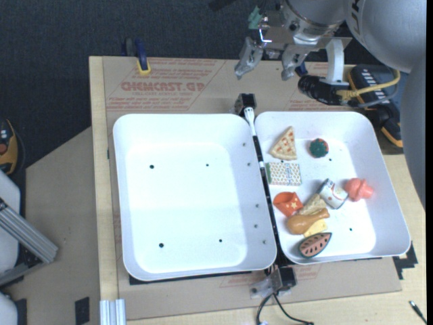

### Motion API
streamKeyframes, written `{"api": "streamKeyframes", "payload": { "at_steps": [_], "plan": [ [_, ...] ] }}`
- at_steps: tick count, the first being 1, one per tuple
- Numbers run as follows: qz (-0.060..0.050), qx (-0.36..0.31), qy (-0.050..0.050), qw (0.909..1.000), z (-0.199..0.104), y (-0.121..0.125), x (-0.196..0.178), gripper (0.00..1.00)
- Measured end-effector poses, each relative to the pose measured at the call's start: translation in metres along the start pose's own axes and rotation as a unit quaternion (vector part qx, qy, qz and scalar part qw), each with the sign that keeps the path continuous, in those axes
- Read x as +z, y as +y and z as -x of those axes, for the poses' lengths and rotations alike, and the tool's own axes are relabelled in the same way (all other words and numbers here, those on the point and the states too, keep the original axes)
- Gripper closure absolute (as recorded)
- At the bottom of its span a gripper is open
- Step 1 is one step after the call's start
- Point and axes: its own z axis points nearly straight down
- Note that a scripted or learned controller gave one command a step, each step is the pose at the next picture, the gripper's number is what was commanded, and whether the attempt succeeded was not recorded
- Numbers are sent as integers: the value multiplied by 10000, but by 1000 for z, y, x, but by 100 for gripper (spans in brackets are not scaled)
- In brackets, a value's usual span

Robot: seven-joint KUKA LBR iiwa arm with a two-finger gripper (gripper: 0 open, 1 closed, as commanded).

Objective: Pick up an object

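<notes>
Tool [270, 61] hung above the desk behind the right bin [389, 215], fingers spread and holding nothing; pizza slice [285, 144] and neighbours unpicked.

Two bins [183, 263], smooth white plastic with a soft sheen; toy foods inside the right one, moulded plastic by the look (the pizza slice [285, 144] matt, the drumstick [308, 219] slightly glossy); counter [169, 87] faced in brown paper, matt, printed in red; end effector [269, 58] of bare, dull metal; arm shell [392, 19] smooth grey.
</notes>
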Motion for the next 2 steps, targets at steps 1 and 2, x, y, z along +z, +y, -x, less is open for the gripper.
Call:
{"api": "streamKeyframes", "payload": {
  "at_steps": [1, 2],
  "plan": [
    [-57, -10, 8, 10000, -93, -1, -53, 0],
    [-186, 8, -23, 9998, -161, -7, 106, 0]
  ]
}}
